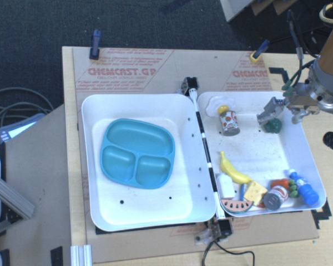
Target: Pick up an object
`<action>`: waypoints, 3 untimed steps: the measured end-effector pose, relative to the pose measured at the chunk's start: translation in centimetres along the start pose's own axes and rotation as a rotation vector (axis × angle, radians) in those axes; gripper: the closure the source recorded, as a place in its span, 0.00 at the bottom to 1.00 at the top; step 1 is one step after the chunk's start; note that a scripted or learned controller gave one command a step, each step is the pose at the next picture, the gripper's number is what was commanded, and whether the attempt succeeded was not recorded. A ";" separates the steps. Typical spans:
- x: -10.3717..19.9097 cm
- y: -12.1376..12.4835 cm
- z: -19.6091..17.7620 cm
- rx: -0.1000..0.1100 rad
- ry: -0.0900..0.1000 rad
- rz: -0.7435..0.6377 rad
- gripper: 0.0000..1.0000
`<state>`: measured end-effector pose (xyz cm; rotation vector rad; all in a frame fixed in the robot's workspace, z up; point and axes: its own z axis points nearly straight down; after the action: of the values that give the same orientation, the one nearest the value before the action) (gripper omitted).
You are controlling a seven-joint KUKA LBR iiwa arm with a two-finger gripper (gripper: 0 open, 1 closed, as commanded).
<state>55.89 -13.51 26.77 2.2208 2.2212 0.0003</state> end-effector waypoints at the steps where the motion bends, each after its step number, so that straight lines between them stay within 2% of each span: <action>1: 3.8 8.7 11.5 0.003 0.001 -0.001 0.00; 2: 3.2 10.6 18.4 0.003 0.001 0.000 0.00; 3: 3.2 10.8 17.2 -0.001 0.000 -0.001 1.00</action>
<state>66.66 -10.28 9.55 2.2193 2.2220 0.0011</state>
